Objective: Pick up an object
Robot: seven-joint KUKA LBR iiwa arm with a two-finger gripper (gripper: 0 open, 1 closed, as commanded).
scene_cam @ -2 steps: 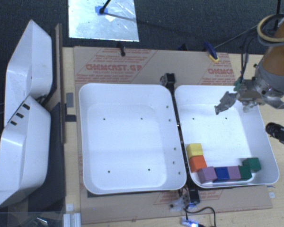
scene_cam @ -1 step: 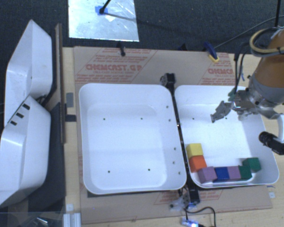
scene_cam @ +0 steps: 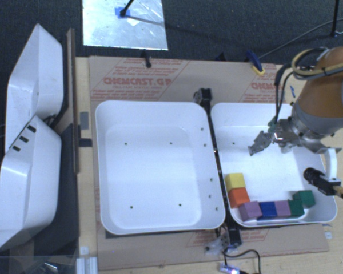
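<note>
The pincer (scene_cam: 262,144) is seen over the right bin (scene_cam: 240,124), its state indiscernible, with coloured blocks (scene_cam: 267,205) below it.

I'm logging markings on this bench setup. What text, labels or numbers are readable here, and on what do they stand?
"CHEMCAST GP": red print, repeated, on the brown protective sheet under the two white bins; clearest above the left bin.
Smaller red lines beside and under that print: too blurred to read.
The same print near the sheet's right and bottom edges: too blurred to read.
The coloured blocks carry no readable marks.
</note>
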